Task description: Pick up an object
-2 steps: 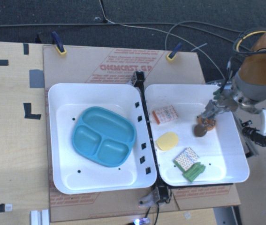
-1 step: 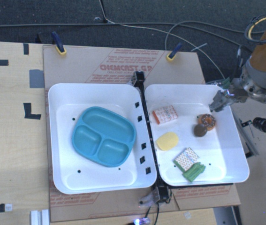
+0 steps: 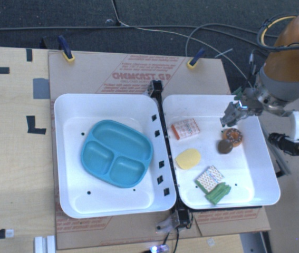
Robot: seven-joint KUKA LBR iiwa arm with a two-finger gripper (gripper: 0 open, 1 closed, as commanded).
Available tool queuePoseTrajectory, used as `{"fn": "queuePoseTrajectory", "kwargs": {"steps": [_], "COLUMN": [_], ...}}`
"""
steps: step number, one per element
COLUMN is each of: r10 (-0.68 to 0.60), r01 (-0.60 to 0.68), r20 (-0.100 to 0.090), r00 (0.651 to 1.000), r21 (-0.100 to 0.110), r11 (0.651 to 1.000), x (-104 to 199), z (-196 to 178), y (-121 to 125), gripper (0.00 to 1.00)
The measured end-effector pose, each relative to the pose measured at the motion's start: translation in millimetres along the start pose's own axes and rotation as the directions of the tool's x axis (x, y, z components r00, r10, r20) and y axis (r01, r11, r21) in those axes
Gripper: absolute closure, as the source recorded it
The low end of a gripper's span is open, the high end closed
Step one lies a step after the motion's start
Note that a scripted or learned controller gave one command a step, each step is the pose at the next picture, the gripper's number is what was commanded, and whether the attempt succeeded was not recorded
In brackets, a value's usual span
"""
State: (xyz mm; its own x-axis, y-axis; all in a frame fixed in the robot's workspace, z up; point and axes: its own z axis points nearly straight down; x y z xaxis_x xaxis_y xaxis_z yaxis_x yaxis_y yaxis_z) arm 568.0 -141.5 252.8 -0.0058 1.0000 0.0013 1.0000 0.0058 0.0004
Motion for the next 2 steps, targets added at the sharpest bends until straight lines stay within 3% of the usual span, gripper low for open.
{"fn": "queuePoseTrajectory", "kwargs": {"steps": [2], "r10": [0.000], "r01": [0.000], "r20": [0.000], "r00": [1.000], "r21": [0.003], "r11": [1.000], "x": [108], "z": [15], "y": [-2], "gripper": [1.00]}}
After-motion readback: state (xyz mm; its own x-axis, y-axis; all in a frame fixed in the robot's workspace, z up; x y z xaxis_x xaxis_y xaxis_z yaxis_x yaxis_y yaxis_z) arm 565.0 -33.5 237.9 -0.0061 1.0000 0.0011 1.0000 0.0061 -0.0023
